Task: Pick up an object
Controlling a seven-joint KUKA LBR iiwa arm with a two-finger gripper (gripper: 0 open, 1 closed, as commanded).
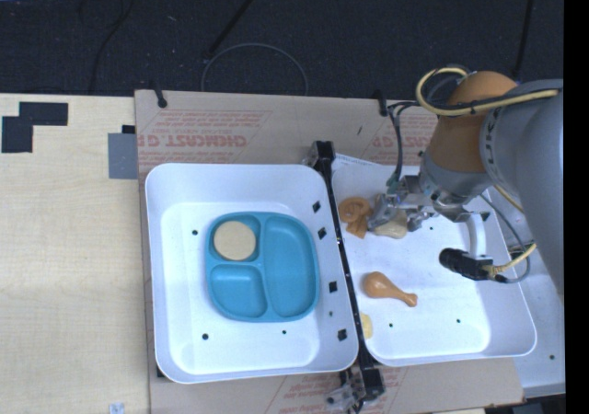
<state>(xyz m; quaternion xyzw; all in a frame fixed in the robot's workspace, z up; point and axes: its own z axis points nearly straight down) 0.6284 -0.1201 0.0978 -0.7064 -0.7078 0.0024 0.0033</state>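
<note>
My gripper (394, 214) is down in the right bin (460, 329), near its back left part. Its fingers sit right by a pale tan food piece (392, 229) and beside an orange-brown croissant-like toy (354, 216). I cannot make out whether the fingers grip anything. A toy chicken drumstick (388, 289) lies loose in the middle of the right bin. A small yellow piece (365, 326) rests at that bin's front left edge.
The left bin (175, 329) holds a blue divided tray (276, 283) with a round tan cookie (234, 240) in its back left compartment. A black divider (336, 256) runs between the bins. A black cable end (465, 263) hangs from the arm.
</note>
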